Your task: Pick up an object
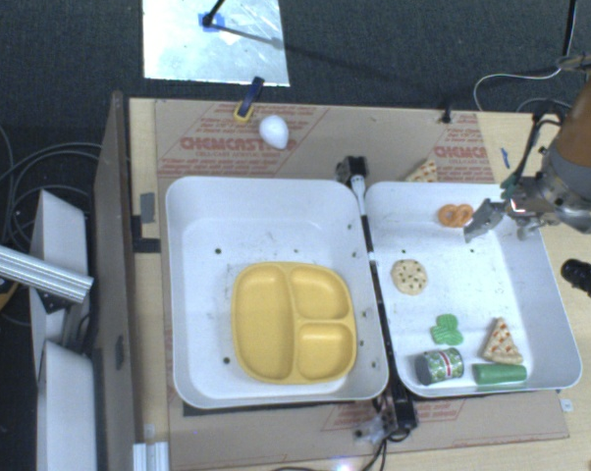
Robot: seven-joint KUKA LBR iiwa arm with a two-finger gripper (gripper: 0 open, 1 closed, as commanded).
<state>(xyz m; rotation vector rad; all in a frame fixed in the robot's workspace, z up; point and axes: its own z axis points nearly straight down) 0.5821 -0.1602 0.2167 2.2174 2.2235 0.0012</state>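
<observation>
We are reading "CHEMCAST" printed in red on the brown sheet (217,137) under the bins. Our gripper (502,216) is hovering with fingers spread and nothing between them, over the right bin (561,302) near its far-right rim, just beside the orange pretzel (455,215). Open white floor is lying around the cookie (408,276).

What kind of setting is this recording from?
Probably a robotics lab grasping bench: two white bins on cardboard, toy food such as a cookie and pizza slice, loose cables on dark carpet, and an end effector.
</observation>
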